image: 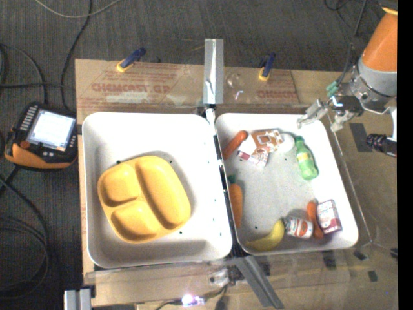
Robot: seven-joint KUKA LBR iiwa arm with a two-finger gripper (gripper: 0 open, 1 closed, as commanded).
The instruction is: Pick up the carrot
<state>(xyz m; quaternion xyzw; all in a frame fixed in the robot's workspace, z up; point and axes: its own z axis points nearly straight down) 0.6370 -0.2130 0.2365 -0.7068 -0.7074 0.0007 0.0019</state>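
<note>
While the grey arm with its orange band [385, 47] hangs over the upper right corner of the bench, we see its two-finger gripper [321, 113] poised above the top right corner of the right-hand shallow white bin [342, 173]. We can make out pale fingers [312, 115] spread slightly apart with nothing between them, so the gripper reads as released and holds no object.

We find the task's long orange carrot [236, 203] lying lengthwise against the left wall of that right bin, roughly halfway down, well apart from the gripper. Near the bin's top left we see a reddish-orange sausage-shaped piece [235, 143] lying at a slant, and just beside it a small white and red carton [253, 155] and a crumpled white and orange packet [269, 138]. A green plastic bottle [306, 159] lies to the right of these, near the gripper's side of the bin. Along the bottom edge we see a yellow banana [271, 236], touching a small red and white can [299, 227], with a red and white box [328, 216] just beside that.

We see the left white bin [103, 134] bearing a yellow divided plastic tray [144, 198]. On the floor to the left rests an orange and black handheld pendant with a lit screen [44, 136].
</note>
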